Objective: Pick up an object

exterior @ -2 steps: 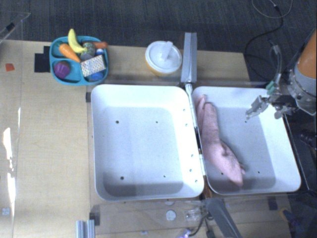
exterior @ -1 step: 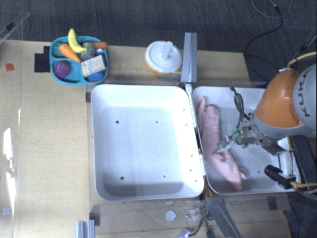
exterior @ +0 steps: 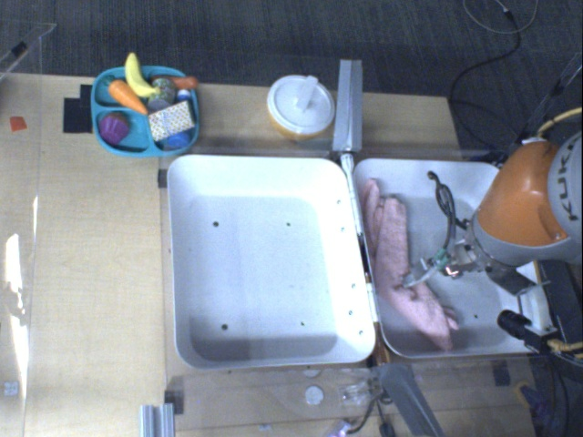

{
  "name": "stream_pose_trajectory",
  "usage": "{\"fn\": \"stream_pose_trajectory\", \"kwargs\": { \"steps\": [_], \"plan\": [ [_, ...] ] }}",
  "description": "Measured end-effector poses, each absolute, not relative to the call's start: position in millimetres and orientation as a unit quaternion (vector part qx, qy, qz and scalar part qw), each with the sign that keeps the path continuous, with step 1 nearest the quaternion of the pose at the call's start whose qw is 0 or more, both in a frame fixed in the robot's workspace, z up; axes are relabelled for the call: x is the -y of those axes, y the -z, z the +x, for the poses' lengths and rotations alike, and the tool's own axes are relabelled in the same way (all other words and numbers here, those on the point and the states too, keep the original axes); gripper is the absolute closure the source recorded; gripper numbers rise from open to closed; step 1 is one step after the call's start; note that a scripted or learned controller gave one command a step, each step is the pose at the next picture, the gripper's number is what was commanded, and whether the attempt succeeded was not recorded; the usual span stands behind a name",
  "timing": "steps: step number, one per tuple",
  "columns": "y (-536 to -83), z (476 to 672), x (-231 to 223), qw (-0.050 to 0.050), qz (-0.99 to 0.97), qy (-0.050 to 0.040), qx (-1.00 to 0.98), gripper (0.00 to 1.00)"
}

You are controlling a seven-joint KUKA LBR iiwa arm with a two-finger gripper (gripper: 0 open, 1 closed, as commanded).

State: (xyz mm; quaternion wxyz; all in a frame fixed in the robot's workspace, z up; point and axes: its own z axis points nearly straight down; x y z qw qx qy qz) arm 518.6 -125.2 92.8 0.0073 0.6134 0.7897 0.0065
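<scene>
A pink cloth [exterior: 393, 260] lies crumpled along the left side of the right bin [exterior: 474, 178], reaching from near the bin's far wall to its near wall. My gripper [exterior: 426, 273] comes in from the right and is low over the cloth's middle, its tip at the cloth's right edge. Whether it touches the cloth is unclear. The arm's orange band [exterior: 521, 206] bulks over the right part of the bin and hides the floor beneath it. A thin black cable [exterior: 444, 200] loops above the gripper.
The left bin [exterior: 264, 262] stands beside the right one, with a metal bracket [exterior: 346, 107] at the far end of the gap between them. On the bench behind are a blue tray of toy food [exterior: 146, 109] and a white lidded cup [exterior: 301, 106].
</scene>
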Motion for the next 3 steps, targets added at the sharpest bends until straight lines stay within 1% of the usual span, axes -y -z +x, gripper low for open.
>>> {"fn": "stream_pose_trajectory", "kwargs": {
  "steps": [1, 2, 3],
  "plan": [
    [-92.9, 494.8, 91.3, 0.012, 0.553, -0.0055, -0.833, 0.0],
    [-105.2, 498.2, 88.8, 0.014, 0.552, -0.0087, -0.834, 1.0],
    [-238.1, 575.4, 70.9, 0.005, 0.624, -0.0031, -0.781, 1.0]
  ]
}}
